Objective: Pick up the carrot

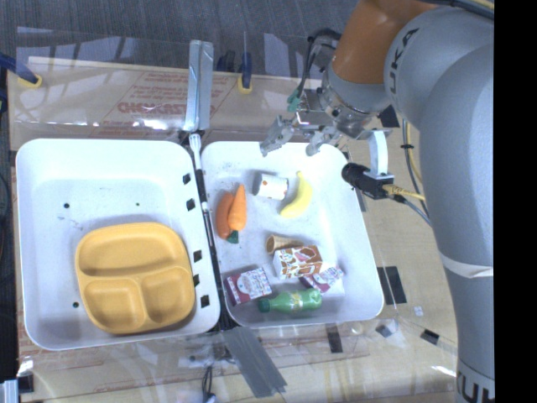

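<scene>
The orange carrot (232,211) lies in the right bin (361,250), near its left wall, with its green stem end pointing toward the front. My gripper (291,143) hangs over the bin's back edge, up and to the right of the carrot and apart from it. Its two fingers (270,143) are spread open with nothing between them.
The right bin also holds a small white can (270,185), a banana (297,196), a carton (296,262), a red packet (249,285) and a green bottle (290,303). The left bin (50,175) holds a yellow divided tray (132,275). A metal divider (199,86) stands between the bins at the back.
</scene>
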`<move>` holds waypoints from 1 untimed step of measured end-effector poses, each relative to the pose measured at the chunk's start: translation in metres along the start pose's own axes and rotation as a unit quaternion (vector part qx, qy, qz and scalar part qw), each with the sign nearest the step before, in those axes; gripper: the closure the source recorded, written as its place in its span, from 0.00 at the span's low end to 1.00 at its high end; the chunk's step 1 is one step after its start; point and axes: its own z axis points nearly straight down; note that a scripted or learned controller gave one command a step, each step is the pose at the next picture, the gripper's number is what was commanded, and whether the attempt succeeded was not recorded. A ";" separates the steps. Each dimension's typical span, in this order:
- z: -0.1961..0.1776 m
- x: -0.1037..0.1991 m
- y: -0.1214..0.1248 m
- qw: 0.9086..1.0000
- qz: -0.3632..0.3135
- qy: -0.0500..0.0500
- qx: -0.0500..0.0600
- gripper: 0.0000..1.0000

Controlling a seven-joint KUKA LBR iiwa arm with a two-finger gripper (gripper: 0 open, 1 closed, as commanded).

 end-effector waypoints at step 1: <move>0.014 0.034 0.013 1.000 0.021 0.000 0.000 0.00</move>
